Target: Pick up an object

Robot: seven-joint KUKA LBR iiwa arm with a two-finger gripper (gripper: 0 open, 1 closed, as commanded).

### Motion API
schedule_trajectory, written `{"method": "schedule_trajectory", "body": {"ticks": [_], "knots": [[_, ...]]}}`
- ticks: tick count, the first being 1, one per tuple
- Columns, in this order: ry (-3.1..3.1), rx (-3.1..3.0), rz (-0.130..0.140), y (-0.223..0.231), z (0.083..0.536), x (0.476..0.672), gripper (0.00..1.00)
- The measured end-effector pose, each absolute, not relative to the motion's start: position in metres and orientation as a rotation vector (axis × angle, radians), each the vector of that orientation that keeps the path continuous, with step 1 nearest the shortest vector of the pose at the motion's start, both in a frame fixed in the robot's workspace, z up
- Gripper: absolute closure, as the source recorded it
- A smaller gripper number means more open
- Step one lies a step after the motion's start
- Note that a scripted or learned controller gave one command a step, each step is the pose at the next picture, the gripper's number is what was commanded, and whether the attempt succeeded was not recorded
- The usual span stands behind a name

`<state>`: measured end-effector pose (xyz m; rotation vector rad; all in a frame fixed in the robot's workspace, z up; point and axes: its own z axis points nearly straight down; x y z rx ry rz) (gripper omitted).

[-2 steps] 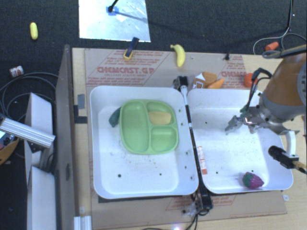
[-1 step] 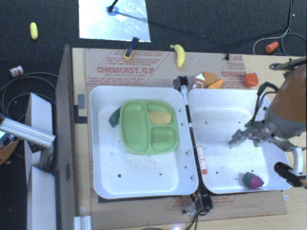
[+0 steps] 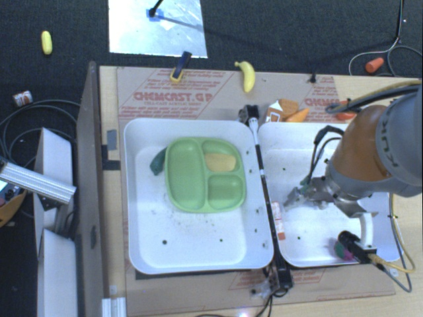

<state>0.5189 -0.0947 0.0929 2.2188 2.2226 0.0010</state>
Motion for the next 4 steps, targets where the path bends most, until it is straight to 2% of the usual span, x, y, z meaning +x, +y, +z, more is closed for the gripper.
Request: {"method": "schedule_trajectory", "body": {"ticks": [1,2,3,4], "knots": [[2.224,2.199,0.018,-0.063,0.191,0.620,0.00],[2.220,2.221,-0.001,-0.093,0.156,0.607,0.00],[2.219,2.223,-0.002,-0.128,0.122,0.596,0.00],[2.222,2.220,0.002,-0.109,0.164,0.559,0.00]]}}
